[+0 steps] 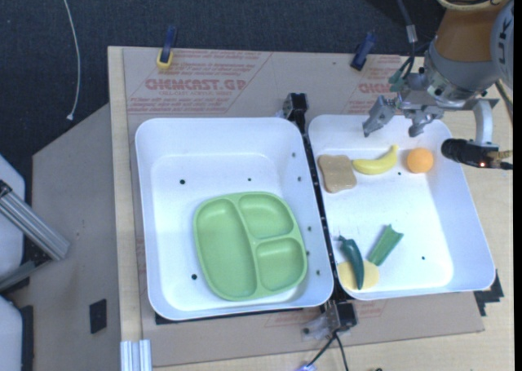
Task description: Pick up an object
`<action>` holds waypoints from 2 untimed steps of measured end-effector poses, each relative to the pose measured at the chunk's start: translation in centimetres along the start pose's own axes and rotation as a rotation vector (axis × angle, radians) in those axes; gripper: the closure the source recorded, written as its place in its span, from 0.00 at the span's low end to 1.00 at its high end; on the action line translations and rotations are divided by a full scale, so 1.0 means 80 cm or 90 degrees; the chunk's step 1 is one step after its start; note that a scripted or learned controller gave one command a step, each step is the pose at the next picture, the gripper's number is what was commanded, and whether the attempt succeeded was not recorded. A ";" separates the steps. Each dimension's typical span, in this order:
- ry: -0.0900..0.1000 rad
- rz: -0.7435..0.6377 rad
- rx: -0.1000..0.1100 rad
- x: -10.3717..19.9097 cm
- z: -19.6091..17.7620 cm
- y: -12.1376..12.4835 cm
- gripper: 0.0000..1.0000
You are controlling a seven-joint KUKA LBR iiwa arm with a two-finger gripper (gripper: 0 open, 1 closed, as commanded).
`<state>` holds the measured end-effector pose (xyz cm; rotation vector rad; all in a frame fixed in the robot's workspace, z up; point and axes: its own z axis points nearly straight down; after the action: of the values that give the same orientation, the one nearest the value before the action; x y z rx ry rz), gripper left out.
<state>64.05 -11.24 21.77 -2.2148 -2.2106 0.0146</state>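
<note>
Green divided plate [249, 245] nearest, banana [376, 162] and orange [419, 161] beyond, gripper [399, 120] above, fingers seemingly spread, empty.

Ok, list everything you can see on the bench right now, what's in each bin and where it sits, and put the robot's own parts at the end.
Bins: 2, white, side by side; left bin, right bin.
Divided plate: 1, light green, three compartments, in the left bin toward the near side.
Bread slice: 1, tan, right bin, far left part.
Banana: 1, yellow, right bin, beside the bread slice.
Orange: 1, orange, right bin, right of the banana.
Corn cob: 1, yellow with green husk, right bin, near left corner.
Green piece: 1, green, beside the corn cob.
Clamps: 2, blue, far board edge.
Gripper: 1, grey, open, above the right bin's far edge, holding nothing.
Arm: 1, grey with orange band.
</note>
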 end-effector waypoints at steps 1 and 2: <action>-0.001 -0.002 -0.009 0.000 -0.011 0.003 0.00; -0.001 -0.001 -0.009 0.004 0.042 -0.002 0.00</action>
<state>63.80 -10.93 18.43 -2.2208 -2.2206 0.0018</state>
